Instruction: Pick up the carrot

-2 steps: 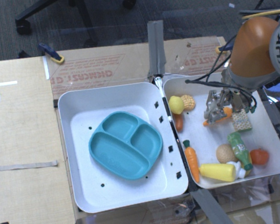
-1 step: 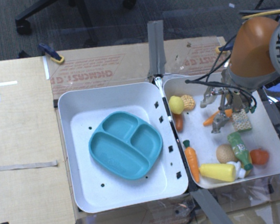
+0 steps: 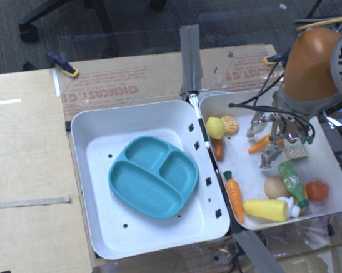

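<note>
An orange carrot (image 3: pixel 235 198) with a green top lies along the left wall of the right bin (image 3: pixel 332 160). A second, smaller orange carrot-like piece (image 3: pixel 260 145) lies in the middle of that bin. My gripper (image 3: pixel 259 147) hangs low over this smaller piece, open. One finger (image 3: pixel 254 130) stands on its far side and the other on its near side, with a wide gap. I cannot tell whether they touch it. The carrot with the green top is about a hand's width to the gripper's left and nearer the front.
The right bin also holds a yellow corn cob (image 3: pixel 223 125), a reddish sausage (image 3: pixel 218 149), a yellow bottle (image 3: pixel 266 209), a tan egg shape (image 3: pixel 274 186), a green bottle (image 3: pixel 293 182), a red tomato (image 3: pixel 317 191) and a speckled block (image 3: pixel 297 152). A blue divided plate (image 3: pixel 154 176) lies in the left bin (image 3: pixel 94 175).
</note>
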Available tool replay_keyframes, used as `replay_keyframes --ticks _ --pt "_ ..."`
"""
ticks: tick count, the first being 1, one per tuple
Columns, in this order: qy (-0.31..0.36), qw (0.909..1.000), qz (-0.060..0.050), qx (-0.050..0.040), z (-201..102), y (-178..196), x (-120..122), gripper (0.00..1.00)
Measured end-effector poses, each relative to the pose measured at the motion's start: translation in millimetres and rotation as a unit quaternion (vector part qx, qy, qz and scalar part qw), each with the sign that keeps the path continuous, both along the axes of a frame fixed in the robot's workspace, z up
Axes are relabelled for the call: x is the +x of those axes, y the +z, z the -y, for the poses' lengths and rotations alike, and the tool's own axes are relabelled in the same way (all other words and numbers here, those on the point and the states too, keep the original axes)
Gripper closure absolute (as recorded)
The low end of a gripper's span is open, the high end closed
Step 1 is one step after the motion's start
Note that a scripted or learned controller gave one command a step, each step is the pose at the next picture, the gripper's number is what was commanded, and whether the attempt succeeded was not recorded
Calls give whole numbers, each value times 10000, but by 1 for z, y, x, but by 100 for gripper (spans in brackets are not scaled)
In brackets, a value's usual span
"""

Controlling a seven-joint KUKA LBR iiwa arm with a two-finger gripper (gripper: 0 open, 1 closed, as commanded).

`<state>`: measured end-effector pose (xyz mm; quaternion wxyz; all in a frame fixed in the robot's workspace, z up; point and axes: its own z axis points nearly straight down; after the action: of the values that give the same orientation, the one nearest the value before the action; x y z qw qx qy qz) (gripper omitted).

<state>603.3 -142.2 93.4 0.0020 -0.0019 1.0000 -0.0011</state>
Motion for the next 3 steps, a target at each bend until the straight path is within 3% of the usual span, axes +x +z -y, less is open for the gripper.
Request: replay_keyframes --ticks 1,2,3 --pt "-609 9981 7 10 4 0 -12 0" --pt "-1667 9860 12 11 17 0 -3 0" --pt "-3603 9328 8 15 14 0 1 0"
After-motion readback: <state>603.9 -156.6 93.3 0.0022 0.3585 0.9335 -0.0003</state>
